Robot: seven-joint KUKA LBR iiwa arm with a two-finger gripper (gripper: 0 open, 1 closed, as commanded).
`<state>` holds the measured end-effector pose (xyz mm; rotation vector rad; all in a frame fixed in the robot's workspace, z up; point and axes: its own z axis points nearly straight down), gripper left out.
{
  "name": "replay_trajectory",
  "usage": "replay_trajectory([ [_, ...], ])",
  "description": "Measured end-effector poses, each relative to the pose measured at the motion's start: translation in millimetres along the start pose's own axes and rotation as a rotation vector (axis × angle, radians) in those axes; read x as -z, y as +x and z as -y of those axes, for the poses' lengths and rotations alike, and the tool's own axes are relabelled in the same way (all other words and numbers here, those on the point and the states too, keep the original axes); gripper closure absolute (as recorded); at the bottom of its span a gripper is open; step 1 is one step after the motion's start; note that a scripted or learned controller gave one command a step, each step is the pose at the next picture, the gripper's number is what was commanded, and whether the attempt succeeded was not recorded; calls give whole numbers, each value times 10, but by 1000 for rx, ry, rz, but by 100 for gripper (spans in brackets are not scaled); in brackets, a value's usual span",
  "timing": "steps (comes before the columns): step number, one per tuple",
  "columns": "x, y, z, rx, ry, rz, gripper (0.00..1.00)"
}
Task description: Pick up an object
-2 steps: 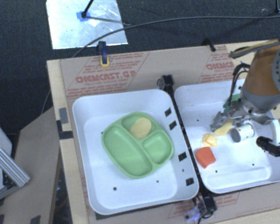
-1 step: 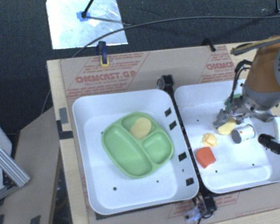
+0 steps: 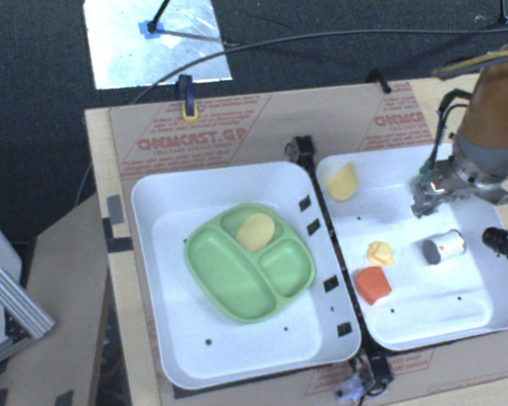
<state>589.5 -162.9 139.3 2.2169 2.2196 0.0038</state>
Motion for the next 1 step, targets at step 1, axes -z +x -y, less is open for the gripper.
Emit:
replay_trajectory([
  [1,442,-17,13,3,-1,0,100],
])
